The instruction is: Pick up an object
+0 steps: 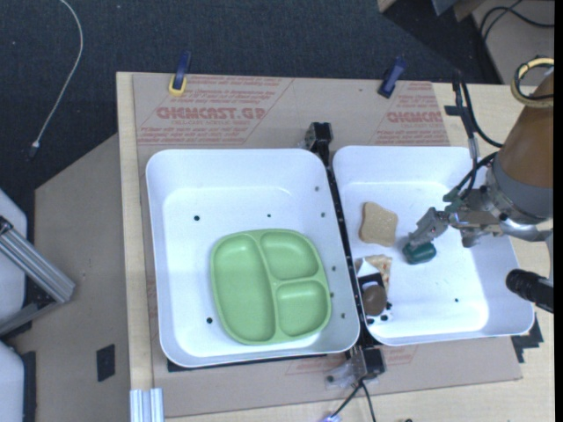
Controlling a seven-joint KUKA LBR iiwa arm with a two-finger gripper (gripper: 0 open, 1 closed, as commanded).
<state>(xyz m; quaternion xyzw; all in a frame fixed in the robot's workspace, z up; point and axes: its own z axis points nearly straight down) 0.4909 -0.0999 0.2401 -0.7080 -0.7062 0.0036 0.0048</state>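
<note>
The right bin holds a tan slice of bread, a small dark green object, a pale tan scrap and a dark brown item by the bin's left wall. My gripper reaches in from the right and hangs low over the middle of this bin. Its tip sits just above and right of the green object, very close to it. The bread lies a short way to the gripper's left.
A light green divided plate lies in the left bin. A black divider runs between the two bins. The orange-banded arm covers the right bin's right wall. Blue clamps hold the cardboard at the back.
</note>
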